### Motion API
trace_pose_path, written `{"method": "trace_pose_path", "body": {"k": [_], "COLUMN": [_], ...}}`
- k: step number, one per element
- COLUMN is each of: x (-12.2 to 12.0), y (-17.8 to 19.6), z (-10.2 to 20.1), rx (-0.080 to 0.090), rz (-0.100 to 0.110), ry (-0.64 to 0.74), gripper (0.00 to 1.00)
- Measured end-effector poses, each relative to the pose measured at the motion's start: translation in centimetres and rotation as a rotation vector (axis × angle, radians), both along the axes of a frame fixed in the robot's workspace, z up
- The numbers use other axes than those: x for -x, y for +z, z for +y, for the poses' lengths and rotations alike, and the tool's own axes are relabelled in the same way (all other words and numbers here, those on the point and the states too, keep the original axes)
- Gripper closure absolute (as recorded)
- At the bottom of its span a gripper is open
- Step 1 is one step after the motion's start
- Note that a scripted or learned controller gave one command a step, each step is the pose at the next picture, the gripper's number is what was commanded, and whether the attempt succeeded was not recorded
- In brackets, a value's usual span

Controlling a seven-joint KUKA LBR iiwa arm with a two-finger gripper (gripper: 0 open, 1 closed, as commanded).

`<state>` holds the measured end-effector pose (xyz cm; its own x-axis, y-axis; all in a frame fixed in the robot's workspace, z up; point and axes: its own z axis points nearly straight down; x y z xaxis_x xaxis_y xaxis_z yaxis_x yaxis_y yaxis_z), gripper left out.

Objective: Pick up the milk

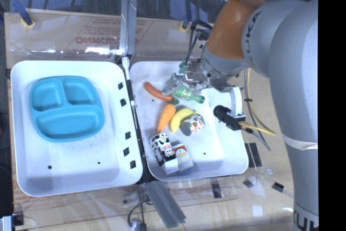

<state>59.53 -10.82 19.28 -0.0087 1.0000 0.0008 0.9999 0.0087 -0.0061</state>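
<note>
The milk (162, 147) is a small carton with a black-and-white cow pattern, lying on its side near the front edge of the right bin (230, 155). My gripper (183, 81) hangs over the back of that bin, just above a green bottle (190, 96) and an orange-red sausage (157, 92). It is well behind the milk and apart from it. The grey arm with its orange band (230, 30) reaches in from the right.
Between gripper and milk lie a carrot (166, 116), a banana (181, 117) and a small can (193, 124). A red-and-yellow carton (183, 158) lies against the milk's right side. The left bin (21, 170) holds a blue divided plate (66, 106).
</note>
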Motion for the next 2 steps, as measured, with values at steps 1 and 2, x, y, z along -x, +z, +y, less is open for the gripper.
{"method": "trace_pose_path", "body": {"k": [1,2], "x": [5.4,9.6], "y": [-7.9,-8.3], "z": [-1.0,-2.5], "rx": [0.003,0.016], "rz": [-0.033,-0.054], "ry": [-0.166,0.044], "gripper": [0.0,0.0]}}
